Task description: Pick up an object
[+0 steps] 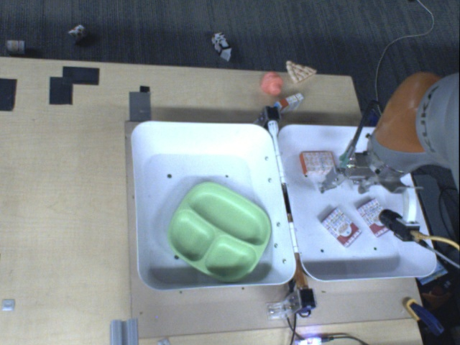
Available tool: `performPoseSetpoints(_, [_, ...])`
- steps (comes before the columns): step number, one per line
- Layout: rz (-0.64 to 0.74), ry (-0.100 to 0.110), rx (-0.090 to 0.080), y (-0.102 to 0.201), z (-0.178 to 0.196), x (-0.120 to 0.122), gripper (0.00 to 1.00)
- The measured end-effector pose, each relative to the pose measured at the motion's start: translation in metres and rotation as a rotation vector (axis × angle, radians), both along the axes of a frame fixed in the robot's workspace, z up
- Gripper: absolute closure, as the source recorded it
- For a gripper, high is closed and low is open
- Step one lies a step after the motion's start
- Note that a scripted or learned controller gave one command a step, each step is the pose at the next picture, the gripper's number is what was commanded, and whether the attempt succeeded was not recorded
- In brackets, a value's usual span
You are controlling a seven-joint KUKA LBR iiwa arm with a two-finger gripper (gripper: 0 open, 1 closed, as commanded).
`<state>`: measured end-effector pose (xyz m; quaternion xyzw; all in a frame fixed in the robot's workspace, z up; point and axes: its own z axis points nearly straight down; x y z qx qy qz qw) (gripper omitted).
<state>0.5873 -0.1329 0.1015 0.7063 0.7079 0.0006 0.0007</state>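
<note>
The right bin [402, 264] holds three small red-and-white packets. One packet [315, 162] lies at the back left, another [340, 226] near the middle front, and a third [371, 214] just right of that. My gripper [332, 180] hangs low over the bin between the back packet and the front ones, just right of and below the back packet. Nothing shows between its tips. The left bin [154, 149] holds a green divided plate [219, 228], lying slightly tilted.
Beyond the bins on the bench lie an orange ball [272, 83], a pale wedge-shaped piece [300, 71] and a small tube [289, 103]. The ridge between the two bins [282, 192] runs just left of the packets. The arm's orange band [402, 121] looms over the right bin's far right side.
</note>
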Motion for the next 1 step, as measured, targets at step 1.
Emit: performPoseSetpoints(1, [0.003, -0.004, 0.001, 0.0378, -0.0158, 0.0371, 0.0])
